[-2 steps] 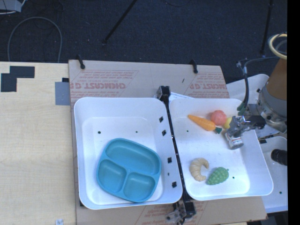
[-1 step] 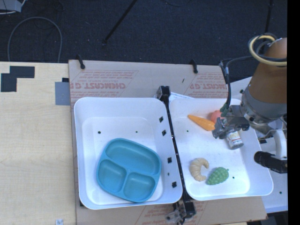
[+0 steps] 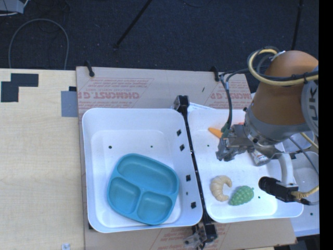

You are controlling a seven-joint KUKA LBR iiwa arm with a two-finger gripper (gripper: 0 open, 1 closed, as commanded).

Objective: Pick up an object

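The gripper [image 3: 227, 151] is seen over the right bin [image 3: 265, 210], centre-right of frame; its opening cannot be determined. A croissant [image 3: 221, 187] and green grapes [image 3: 242, 195] are noted lying just below it.

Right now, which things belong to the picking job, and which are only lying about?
For the job: pincer; pale toy croissant; green toy grape bunch; orange carrot-like piece; blue divided plastic plate.
Lying about: brown cardboard sheet; black tape patch.
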